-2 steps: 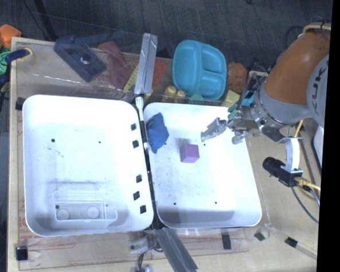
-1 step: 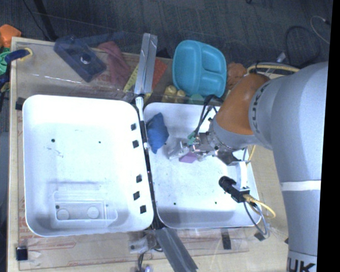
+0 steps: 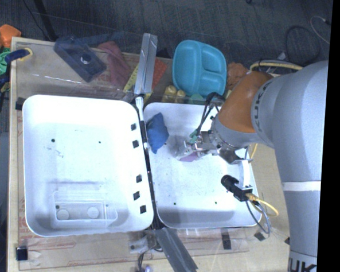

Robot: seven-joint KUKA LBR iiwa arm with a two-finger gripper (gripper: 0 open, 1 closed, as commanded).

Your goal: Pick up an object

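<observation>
Starting nearest the camera, a clear plastic tray (image 3: 79, 208) lies in the near corner of the left bin (image 3: 37, 153), well apart from the arm and no part of this attempt. Across the divider, the right bin (image 3: 200, 203) has bare floor along its near side, so nothing there can snag the wrist. Farther in, the jaws (image 3: 193, 145) are down at the bin floor over a small pinkish object (image 3: 187, 157), which looks flat and partly hidden beneath them; whether they are wide, narrow or gripping it, I cannot tell. That is the main risk: a thin, low piece may slip out or be pushed along the floor rather than caught, and a lift would then come up empty. Just to the left, a blue object (image 3: 156, 132) rests against the far left wall of the right bin, near enough that a sideways nudge could bump it. Beyond the bins, a teal container (image 3: 199, 66) sits on the surface.
</observation>
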